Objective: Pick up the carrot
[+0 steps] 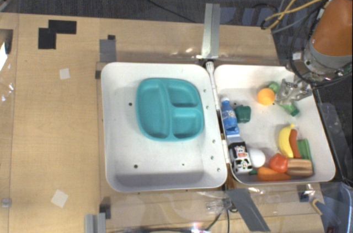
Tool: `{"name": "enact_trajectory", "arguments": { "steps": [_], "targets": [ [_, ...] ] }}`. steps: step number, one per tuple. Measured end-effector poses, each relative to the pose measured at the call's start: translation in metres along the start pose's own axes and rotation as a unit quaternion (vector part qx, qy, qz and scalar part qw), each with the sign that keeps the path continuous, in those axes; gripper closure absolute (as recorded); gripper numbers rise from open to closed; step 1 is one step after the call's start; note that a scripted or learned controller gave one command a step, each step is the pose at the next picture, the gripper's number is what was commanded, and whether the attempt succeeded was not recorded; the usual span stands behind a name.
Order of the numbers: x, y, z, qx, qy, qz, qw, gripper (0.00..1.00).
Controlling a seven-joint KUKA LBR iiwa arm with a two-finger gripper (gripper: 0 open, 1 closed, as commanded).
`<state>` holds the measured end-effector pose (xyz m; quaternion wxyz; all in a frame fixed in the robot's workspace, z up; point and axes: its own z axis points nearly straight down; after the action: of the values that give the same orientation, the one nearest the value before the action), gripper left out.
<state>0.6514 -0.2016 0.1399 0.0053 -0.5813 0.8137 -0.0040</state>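
The carrot (270, 174) is a long orange piece lying flat against the front wall of the right bin (325, 141), just below a red vegetable (278, 162). My gripper (290, 92) hangs over the back right part of that bin, far behind the carrot. It sits between a round orange fruit (266, 96) and a small green piece (292, 109). I see nothing of the carrot near it.
The right bin also holds a yellow banana (285, 140), a tan block (299, 167), a white egg (257, 158), a blue bottle (229, 116) and a dark green cup (242, 113). A teal divided plate (169, 108) lies in the left bin (118, 133).
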Motion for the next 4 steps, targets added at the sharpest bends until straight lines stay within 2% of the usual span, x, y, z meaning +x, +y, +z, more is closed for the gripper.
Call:
{"name": "enact_trajectory", "arguments": {
  "steps": [1, 2, 3, 4],
  "targets": [
    [-0.055, -0.003, 0.046, 0.004, -0.002, 0.279, 0.9602, 1.00],
    [-0.094, 0.019, 0.047, 0.003, -0.002, 0.339, 0.9407, 1.00],
    [-0.115, 0.035, -0.077, 0.003, -0.003, 0.236, 0.9718, 1.00],
    [-0.038, 0.026, -0.122, 0.002, 0.001, 0.225, 0.9744, 1.00]
  ]
}}
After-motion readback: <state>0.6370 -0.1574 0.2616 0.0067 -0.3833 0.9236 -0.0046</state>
